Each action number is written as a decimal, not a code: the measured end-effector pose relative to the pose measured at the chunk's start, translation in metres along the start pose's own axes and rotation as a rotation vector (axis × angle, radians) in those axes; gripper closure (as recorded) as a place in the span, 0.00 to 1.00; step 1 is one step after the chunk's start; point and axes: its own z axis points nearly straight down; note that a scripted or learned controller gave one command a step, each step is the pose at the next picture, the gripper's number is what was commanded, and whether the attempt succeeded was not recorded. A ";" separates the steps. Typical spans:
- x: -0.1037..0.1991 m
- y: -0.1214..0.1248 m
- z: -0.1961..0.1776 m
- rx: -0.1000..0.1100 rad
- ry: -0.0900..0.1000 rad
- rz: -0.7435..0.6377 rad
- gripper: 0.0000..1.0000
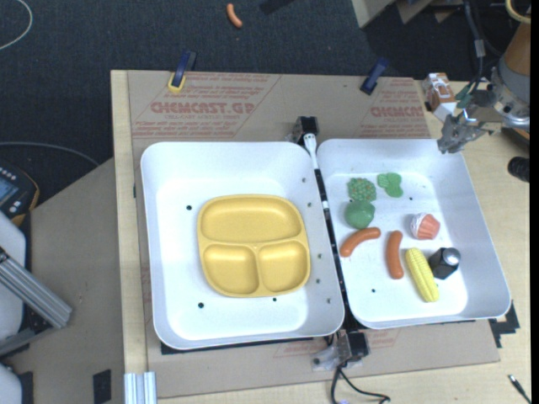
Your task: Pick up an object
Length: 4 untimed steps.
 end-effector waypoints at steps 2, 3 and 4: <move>0.090 -0.036 0.002 0.012 0.006 -0.004 1.00; 0.127 -0.059 -0.002 0.012 0.005 -0.002 1.00; 0.166 -0.101 -0.002 0.014 0.006 -0.002 1.00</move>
